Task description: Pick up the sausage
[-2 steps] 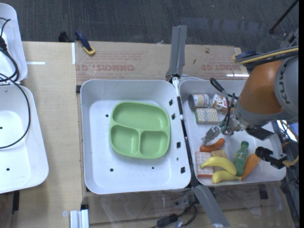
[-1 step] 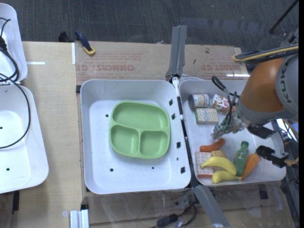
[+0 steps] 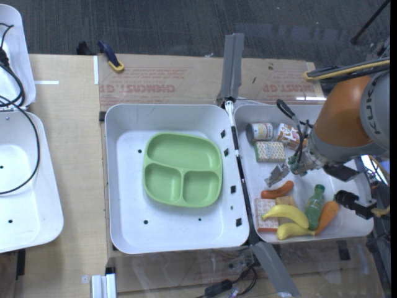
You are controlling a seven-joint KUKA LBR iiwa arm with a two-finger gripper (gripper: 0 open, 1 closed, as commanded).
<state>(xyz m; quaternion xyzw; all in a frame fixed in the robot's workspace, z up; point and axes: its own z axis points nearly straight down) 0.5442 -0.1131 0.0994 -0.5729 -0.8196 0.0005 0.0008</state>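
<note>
1. The sausage (image 3: pixel 277 189), a short reddish-orange link, lies tilted in the right bin (image 3: pixel 366 228), its left end lower than its right, just above the bananas (image 3: pixel 286 219).
2. The gripper (image 3: pixel 277 176) hangs immediately above and slightly left of the sausage; its grey fingers (image 3: pixel 273 179) sit close to the link, and whether they touch it cannot be told. Nothing is seen between them.
3. How wide the jaws stand cannot be told: the fingers blur into one grey shape from this slanted overhead angle.
4. Around the sausage crowd a green bottle (image 3: pixel 316 203), a carrot (image 3: pixel 327 217), a patterned box (image 3: pixel 270 151) and a small can (image 3: pixel 262 131).
5. The arm's orange band (image 3: pixel 344 113) and grey wrist cover the right bin's upper right part, hiding whatever lies beneath.
6. A flat card under the bananas is mostly covered, and its print is too small to read.
7. In the left bin (image 3: pixel 124 185), a green divided plate (image 3: pixel 183 169) sits well apart from the gripper.
</note>
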